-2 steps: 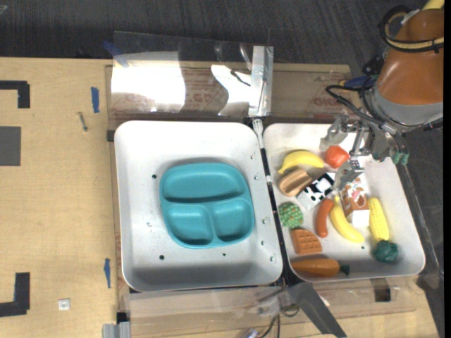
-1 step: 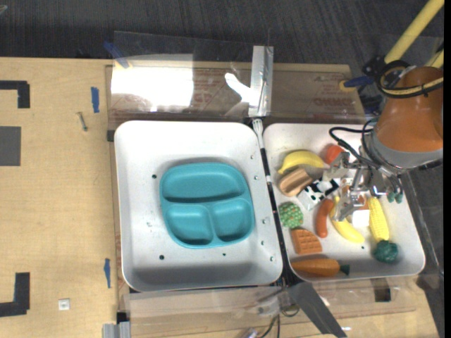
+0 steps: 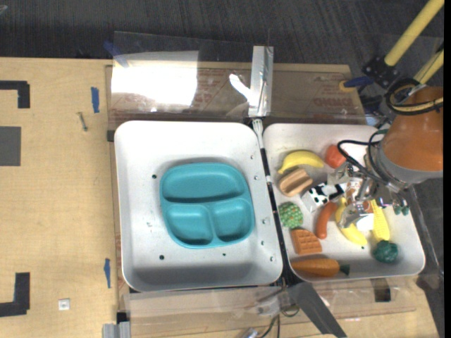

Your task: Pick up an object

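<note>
The right bin (image 3: 416, 259) holds several toy foods: a yellow banana (image 3: 301, 160), a hot dog bun (image 3: 294, 182), a small red piece (image 3: 335, 155), a black-and-white piece (image 3: 320, 194), a green round piece (image 3: 289, 215), a red sausage (image 3: 323, 220), an orange waffle (image 3: 306, 241), a carrot (image 3: 317, 265), yellow pieces (image 3: 381, 222) and a dark green piece (image 3: 385, 251). My gripper (image 3: 356, 204) is low in this bin, over the yellow pieces right of the sausage. The grey and orange arm (image 3: 416, 143) hides what lies beneath it.
The left bin (image 3: 134, 160) holds a teal divided plate (image 3: 206, 203). A metal divider post (image 3: 261, 83) stands behind the wall between the bins. Cardboard panels lie to the left, and yellow poles (image 3: 419, 23) stand at the top right.
</note>
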Available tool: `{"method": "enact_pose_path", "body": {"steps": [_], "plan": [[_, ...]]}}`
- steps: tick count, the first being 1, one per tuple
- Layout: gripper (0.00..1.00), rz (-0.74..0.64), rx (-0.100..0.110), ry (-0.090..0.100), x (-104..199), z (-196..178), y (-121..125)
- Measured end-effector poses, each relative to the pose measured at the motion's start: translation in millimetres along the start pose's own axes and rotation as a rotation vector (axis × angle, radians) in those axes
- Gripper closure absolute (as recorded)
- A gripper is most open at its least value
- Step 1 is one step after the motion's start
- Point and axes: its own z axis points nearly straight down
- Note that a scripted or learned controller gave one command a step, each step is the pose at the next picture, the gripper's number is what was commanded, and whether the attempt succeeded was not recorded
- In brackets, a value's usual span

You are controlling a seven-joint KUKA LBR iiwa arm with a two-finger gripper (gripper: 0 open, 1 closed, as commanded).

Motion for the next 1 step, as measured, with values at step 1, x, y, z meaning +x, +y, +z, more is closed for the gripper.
{"method": "enact_pose_path", "body": {"steps": [1], "plan": [[0.00, 0.190, 0.013, -0.013, 31.9, -2.9, 16.7]]}}
